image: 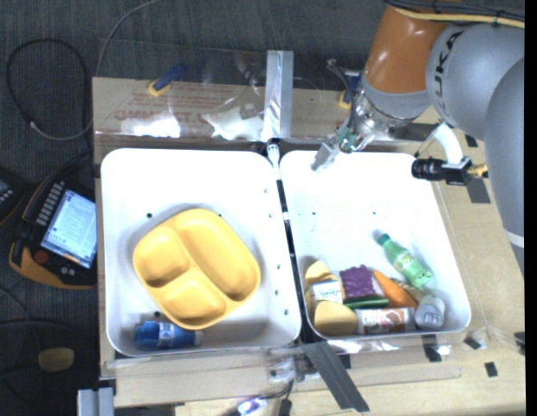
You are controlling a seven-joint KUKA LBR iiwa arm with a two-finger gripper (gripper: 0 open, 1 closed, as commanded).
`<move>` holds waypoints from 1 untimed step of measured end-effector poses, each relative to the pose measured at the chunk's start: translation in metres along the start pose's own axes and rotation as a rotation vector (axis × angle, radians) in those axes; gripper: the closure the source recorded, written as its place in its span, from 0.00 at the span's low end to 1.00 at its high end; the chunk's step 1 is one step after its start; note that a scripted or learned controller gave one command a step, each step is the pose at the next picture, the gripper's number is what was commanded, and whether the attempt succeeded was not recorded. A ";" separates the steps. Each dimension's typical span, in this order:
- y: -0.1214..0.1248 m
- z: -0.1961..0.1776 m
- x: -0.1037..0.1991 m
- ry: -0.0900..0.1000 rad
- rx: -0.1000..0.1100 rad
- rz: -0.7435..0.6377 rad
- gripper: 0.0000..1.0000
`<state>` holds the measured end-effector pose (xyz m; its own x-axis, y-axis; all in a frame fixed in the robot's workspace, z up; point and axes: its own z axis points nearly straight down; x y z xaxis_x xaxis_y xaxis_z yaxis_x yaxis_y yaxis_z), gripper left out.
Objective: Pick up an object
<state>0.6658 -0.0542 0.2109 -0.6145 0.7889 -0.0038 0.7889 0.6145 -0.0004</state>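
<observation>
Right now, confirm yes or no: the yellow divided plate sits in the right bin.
No: the yellow divided plate lies in the left bin, while the right bin holds the small items clustered at its near edge.

Dark grey carpeted floor (251, 16) all round, ribbed in texture. Thin pale cable (134, 11) trailing across it at the top, a black cable loop (43, 89) lying at left. Orange-and-black handheld pendant (56, 232) with a lit screen resting on the floor, left of the light wooden bench (463, 323). Crumpled clear plastic sheeting (190, 102) along the bench's far edge. Even, bright overhead light.
</observation>
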 end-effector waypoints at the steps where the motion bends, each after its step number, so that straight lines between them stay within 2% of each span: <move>1: -0.003 -0.003 0.049 0.004 0.000 0.094 1.00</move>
<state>0.6334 -0.0174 0.2134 -0.5375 0.8433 0.0004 0.8433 0.5375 0.0000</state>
